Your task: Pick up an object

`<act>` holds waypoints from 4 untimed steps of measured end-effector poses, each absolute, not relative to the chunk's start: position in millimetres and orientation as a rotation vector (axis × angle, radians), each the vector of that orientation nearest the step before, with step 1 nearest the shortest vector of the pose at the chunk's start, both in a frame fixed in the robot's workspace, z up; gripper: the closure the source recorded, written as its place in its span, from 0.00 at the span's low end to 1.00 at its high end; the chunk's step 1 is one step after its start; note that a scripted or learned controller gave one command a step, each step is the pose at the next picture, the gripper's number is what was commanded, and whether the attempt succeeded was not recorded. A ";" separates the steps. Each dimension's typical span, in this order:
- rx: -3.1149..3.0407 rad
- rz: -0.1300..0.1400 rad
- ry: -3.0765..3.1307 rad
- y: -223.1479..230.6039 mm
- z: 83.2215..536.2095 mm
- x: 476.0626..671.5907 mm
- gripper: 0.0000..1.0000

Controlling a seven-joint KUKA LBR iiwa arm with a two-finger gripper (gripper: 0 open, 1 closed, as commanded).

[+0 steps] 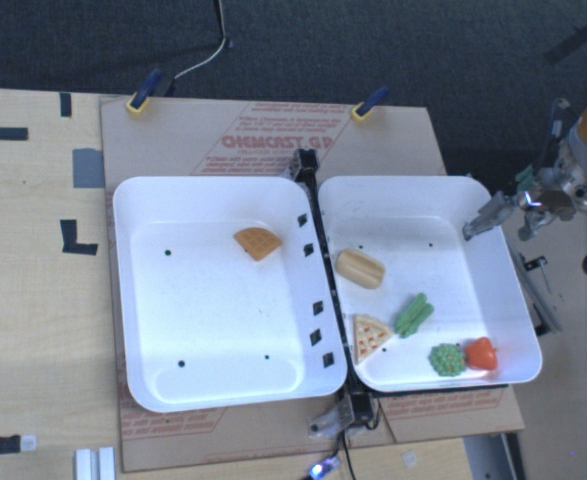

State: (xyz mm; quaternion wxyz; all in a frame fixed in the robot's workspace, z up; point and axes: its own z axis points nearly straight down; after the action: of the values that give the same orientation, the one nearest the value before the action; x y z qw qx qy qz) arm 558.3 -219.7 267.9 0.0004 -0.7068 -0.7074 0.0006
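Nothing picked yet; my hand (493, 213) at right bin (473, 193) rim, grip state unclear; roll (360, 268), bean (413, 314), tomato (482, 353) untouched; descent, grasp remain

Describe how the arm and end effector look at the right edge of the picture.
The end effector is grey metal, with a slim pale finger slanting over the right bin's rim. Behind it sits a cluster of grey parts with small green bits and dark cables. An orange patch shows on the arm.

Two white bins (138, 268) (493, 278), six toy foods (258, 242), two clamps (145, 91)
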 end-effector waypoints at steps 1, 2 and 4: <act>-2.224 0.000 -2.213 -222.8 83.7 522.9 0.00; -2.216 -0.008 -2.236 -184.2 105.1 623.2 0.00; -2.230 -0.008 -2.225 -136.8 235.3 515.5 0.00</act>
State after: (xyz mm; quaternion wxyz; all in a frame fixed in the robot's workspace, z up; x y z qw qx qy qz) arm 515.5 -136.8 235.3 -0.0042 -0.7080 -0.7062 -0.0025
